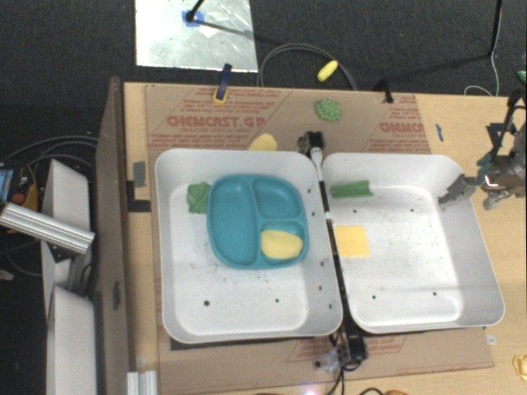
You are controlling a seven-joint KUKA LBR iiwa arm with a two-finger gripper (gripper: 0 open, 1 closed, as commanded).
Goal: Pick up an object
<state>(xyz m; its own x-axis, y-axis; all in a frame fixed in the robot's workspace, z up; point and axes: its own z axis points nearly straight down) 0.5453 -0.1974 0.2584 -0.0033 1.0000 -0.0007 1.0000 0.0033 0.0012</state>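
the gripper [494, 179] hangs at the right bin's [412, 311] far right rim; whether it's open i cannot tell. nearest pick, the yellow square [352, 241], lies flat well to its left, green stick [350, 189] beyond.

Robotics lab: 2 white bins [247, 319] on cardboard-topped bench [214, 118], loose cables [288, 52].

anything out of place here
Yes: three small items lie on the cardboard behind the bins, not in them: a green piece, a yellow piece at the left bin's rim, and another yellow piece farther back.
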